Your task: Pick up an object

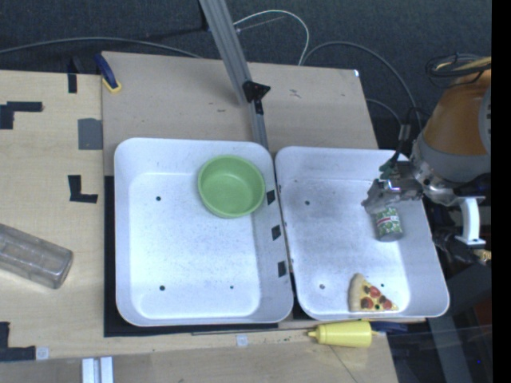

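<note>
At the right of the frame you see the gripper (pixel 389 200) clamped on a small can (pixel 389 223), which hangs over the right bin (pixel 319 238), probably just lifted.

A small green-labelled can (pixel 389 222) hangs upright at the end effector (pixel 386 200), over the right bin (pixel 319 238) near its right wall. A pizza-slice toy (pixel 367 294) lies flat by that bin's front right corner. A green bowl (pixel 231 186) sits upright at the left bin's (pixel 160 246) back right corner.
</note>
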You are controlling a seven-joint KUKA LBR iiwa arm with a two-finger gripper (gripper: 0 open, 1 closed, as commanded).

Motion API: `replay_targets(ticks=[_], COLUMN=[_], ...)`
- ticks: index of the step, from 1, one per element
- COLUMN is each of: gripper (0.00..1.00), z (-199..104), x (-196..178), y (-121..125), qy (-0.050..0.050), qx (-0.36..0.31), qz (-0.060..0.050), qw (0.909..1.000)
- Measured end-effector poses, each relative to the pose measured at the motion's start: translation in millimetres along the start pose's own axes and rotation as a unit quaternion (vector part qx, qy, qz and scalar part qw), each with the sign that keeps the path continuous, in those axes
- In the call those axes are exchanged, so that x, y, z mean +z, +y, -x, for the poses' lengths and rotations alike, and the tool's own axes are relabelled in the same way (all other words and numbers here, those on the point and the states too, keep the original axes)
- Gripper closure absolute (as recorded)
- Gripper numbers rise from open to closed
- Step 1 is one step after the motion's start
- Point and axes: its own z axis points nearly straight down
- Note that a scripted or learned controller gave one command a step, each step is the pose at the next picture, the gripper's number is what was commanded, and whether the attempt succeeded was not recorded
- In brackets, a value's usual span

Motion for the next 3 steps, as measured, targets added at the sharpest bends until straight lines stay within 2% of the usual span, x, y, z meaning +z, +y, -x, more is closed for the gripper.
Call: replay_targets(ticks=[1,2,3], gripper=[1.00,1.00,1.00], z=[0,-51,-103], x=[-13,-24,-28], y=[0,17,23], qy=[0.001,0.002,0.002], qx=[0.000,-0.002,-0.002], qz=[-0.002,-0.002,-0.002], qw=[1.0000,1.0000,1.0000])
